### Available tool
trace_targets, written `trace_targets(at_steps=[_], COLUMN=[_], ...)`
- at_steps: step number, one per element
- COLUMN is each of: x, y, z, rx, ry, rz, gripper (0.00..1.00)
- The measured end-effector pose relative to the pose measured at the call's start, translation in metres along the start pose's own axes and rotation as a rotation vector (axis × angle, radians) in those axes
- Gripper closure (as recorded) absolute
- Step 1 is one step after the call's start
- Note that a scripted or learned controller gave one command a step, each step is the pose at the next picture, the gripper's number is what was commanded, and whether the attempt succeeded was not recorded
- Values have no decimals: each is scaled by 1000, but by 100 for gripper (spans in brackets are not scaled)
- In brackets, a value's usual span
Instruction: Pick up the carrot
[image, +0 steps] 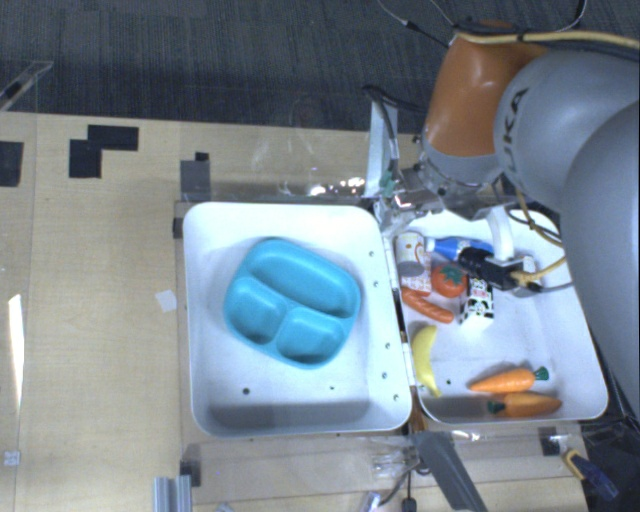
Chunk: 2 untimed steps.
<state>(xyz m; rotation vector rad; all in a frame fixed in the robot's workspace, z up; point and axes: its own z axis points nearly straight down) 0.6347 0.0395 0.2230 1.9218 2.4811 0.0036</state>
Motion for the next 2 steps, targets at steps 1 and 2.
trace_targets(at_steps=[1, 2], x=[114, 173], y=[-3, 44], z=[11, 19], rx=[3, -1], ry=[2, 2], rz=[-313, -492], gripper=[100, 100])
